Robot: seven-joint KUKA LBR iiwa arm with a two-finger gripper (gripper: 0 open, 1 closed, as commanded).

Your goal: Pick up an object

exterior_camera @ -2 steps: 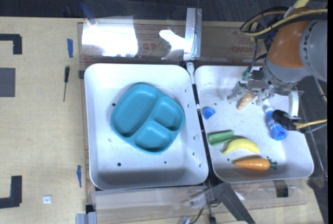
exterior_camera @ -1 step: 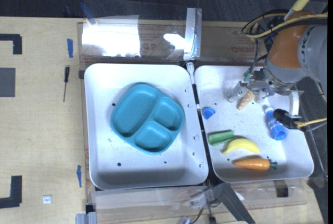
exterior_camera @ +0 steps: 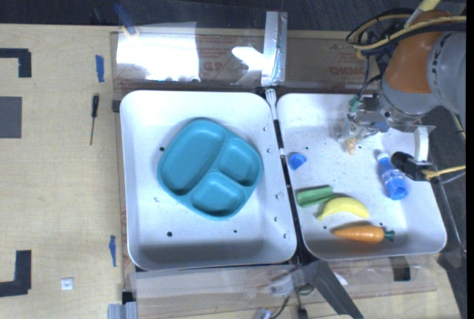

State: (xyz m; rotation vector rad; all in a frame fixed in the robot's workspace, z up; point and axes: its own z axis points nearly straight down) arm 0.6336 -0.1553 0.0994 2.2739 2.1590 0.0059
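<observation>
Bins are sitting side by side below us, and we are taking the right bin [exterior_camera: 437,229] as our landmark: the gripper [exterior_camera: 354,134] is hanging over its upper part, and we cannot tell how it is set. Along that bin's near edge we are seeing a carrot [exterior_camera: 360,234], with a banana [exterior_camera: 343,207] just above it and a green vegetable [exterior_camera: 313,195] beside that. A blue bottle [exterior_camera: 391,178] is lying toward its right side, a small blue piece [exterior_camera: 296,160] near its left wall, and a blue divided plate [exterior_camera: 210,167] is resting in the left bin [exterior_camera: 141,184].
</observation>
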